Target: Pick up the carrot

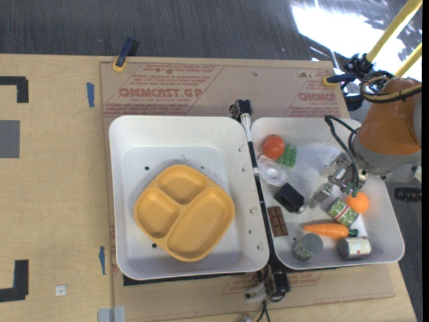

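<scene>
The carrot point(326, 231), orange and tapered, lies flat near the front of the right bin point(392, 237), its tip pointing left. My gripper point(335, 185) hangs over the middle of that bin, just behind the carrot and apart from it. Its fingers look open with nothing between them. The orange band of the arm sits above it at the right.
Around the carrot lie a green and red packet point(344, 211), an orange ball point(360, 202), a grey can point(307, 247) and a white cylinder point(354, 247). A black box point(290, 197), a brown bar point(277, 221) and a red tomato point(273, 145) lie further left. The left bin point(127, 146) holds a yellow divided plate point(184, 211).
</scene>
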Available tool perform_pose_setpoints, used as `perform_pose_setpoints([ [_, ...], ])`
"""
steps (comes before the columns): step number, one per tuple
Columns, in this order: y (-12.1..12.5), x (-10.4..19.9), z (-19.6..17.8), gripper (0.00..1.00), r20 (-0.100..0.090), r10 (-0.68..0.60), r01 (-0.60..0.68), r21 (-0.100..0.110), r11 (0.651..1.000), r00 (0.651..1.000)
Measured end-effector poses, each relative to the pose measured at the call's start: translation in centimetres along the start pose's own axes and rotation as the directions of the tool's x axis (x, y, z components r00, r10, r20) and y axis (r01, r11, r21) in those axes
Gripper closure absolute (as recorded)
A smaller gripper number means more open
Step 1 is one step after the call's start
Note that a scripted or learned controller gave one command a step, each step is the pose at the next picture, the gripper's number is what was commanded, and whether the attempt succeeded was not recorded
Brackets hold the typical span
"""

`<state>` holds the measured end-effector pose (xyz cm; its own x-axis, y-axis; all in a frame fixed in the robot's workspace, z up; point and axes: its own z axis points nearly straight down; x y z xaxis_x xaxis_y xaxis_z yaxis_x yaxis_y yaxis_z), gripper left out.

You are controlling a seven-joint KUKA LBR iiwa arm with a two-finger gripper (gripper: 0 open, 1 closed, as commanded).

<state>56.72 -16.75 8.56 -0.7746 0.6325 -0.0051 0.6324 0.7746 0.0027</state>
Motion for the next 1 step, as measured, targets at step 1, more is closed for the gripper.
perform_pose_setpoints([
  [1,-5.32,0.28,-1.71,0.0,-0.004,-0.035,0.035,0.003,0.999,0.999],
])
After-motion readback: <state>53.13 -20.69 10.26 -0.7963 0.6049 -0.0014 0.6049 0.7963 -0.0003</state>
